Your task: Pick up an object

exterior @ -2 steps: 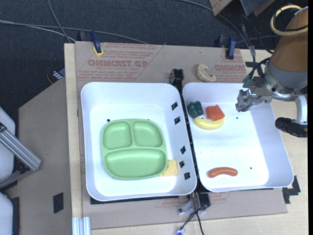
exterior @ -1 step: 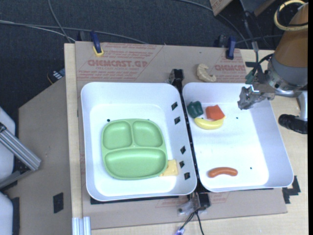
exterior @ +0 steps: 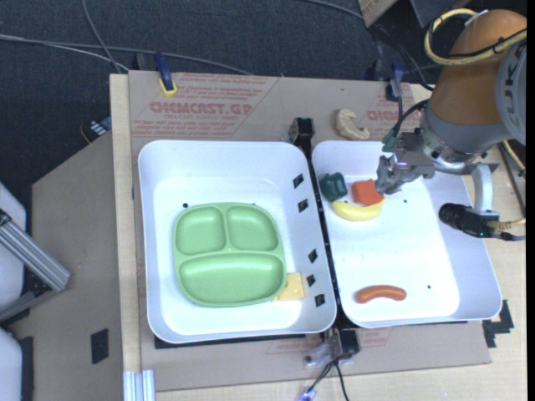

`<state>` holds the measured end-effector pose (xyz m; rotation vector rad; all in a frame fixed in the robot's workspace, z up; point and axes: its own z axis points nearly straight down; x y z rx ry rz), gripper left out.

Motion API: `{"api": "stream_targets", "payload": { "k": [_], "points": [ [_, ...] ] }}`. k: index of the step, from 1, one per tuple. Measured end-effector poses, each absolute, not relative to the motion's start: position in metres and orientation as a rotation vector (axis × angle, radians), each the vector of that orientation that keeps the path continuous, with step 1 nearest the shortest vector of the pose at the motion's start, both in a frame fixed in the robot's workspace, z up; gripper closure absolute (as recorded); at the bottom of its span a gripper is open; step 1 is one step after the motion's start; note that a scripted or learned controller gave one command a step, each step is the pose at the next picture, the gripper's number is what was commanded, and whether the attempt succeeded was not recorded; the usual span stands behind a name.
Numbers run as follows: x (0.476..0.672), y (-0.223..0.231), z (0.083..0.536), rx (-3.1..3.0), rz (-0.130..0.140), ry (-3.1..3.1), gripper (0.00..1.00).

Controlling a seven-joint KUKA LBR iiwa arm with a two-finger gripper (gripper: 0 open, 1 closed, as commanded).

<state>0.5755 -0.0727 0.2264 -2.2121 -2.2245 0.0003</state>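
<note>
Orange block (exterior: 366, 193) lies just beside the hand (exterior: 386, 180) — banana (exterior: 358, 211) below.

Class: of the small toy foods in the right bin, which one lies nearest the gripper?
The orange-red block, right beside the gripper, above the yellow banana; the sausage lies far off.

floor: dark carpet (exterior: 251, 23), cables (exterior: 92, 15) across it | my bench: cardboard sheet (exterior: 217, 98) | metal rail (exterior: 29, 249) left | light: even

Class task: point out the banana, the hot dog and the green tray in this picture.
banana (exterior: 358, 210), camera view, middle of the yellow curve.
hot dog (exterior: 381, 293), camera view, centre of its length.
green tray (exterior: 228, 254), camera view, ridge between its compartments.
</note>
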Motion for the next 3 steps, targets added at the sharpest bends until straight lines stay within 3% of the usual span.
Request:
{"api": "stream_targets", "payload": {
  "k": [1,2,3],
  "points": [
    [0.578,-0.021,0.233,-2.215,-0.003,-2.227,1.00],
    [0.564,0.034,0.240,-2.211,-0.001,-2.226,1.00],
    [0.563,0.090,0.244,-2.212,-0.004,-2.228,1.00]
  ]
}}
